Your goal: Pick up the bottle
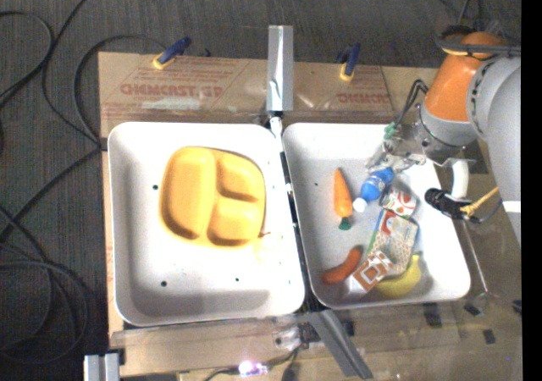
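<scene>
A brown board is covering the desk [127, 96], and two blue and yellow clamps [172, 52] are pinning its far edge. The left bin [135, 286] is sitting on that board, and a yellow divided tray [214, 195] is lying near its middle, with three compartments facing up. A metal post [279, 66] is standing at the far edge between the two bins.

The right bin [322, 151] is sitting just beside the left one, their rims touching along the middle. Inside it, a carrot [341, 194] is lying toward the left, its green end pointing to the near side. Nearer the front rim, a red sausage [342, 265] is lying at a slant. Just right of the carrot, the bottle [373, 186] is lying tilted, clear with a blue label and a white cap, the cap end pointing toward the carrot. A printed carton [392, 244] is lying below the bottle, and a banana [405, 280] is curving along the carton's near right corner, touching it.

The gripper [396, 153] is hanging over the far right part of the right bin, just above the bottle's upper end. Whether it is spread or pressed together cannot be told, since glare and clutter are blurring that spot. The grey arm [500, 117], with its orange band [449, 87], is reaching in from the right.
</scene>
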Motion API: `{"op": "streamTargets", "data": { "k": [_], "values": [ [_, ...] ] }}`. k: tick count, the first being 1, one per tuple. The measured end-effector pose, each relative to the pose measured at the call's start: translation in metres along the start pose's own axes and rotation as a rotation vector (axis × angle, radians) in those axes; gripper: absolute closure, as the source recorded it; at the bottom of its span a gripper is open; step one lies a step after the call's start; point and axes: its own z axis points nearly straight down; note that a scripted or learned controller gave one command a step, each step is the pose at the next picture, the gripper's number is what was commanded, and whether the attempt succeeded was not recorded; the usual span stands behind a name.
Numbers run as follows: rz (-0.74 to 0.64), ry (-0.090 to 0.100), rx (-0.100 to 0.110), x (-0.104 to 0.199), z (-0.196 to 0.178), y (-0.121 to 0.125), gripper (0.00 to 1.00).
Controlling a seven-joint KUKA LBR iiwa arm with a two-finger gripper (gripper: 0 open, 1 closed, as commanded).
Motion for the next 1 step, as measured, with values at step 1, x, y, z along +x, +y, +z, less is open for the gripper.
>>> {"op": "streamTargets", "data": {
  "k": [1],
  "values": [
    [-0.14, -0.004, 0.01, 0.0095, -0.0572, 0.0267, 1.0]
  ]
}}
